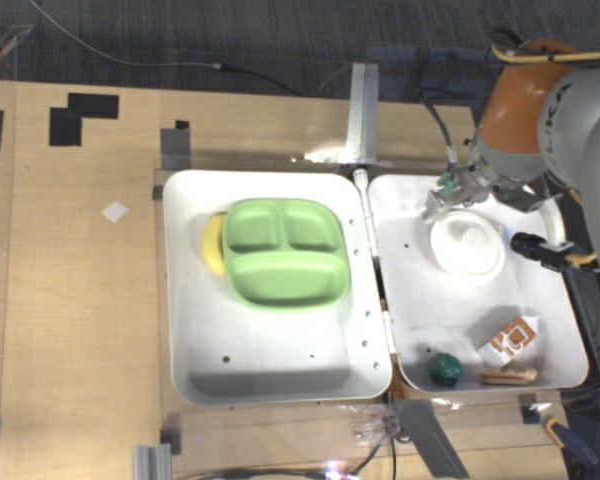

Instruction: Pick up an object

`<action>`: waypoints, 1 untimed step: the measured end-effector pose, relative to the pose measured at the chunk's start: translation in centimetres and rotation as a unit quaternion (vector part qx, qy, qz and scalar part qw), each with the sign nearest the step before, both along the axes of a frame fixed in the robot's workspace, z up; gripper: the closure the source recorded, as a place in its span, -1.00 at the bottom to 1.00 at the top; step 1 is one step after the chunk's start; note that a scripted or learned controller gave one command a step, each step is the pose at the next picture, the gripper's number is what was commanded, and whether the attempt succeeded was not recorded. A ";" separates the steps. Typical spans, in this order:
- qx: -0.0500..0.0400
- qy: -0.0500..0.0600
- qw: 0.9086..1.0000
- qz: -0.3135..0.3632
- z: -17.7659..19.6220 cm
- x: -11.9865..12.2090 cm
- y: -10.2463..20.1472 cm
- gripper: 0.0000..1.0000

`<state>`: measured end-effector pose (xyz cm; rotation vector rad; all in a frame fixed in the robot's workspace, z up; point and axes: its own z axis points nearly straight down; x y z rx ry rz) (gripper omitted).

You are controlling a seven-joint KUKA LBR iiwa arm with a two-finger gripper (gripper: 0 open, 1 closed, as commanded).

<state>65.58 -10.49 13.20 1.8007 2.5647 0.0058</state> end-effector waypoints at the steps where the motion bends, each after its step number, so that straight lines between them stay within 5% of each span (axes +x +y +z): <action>1: 0.000 0.000 1.000 0.016 1.3 1.5 1.0 1.00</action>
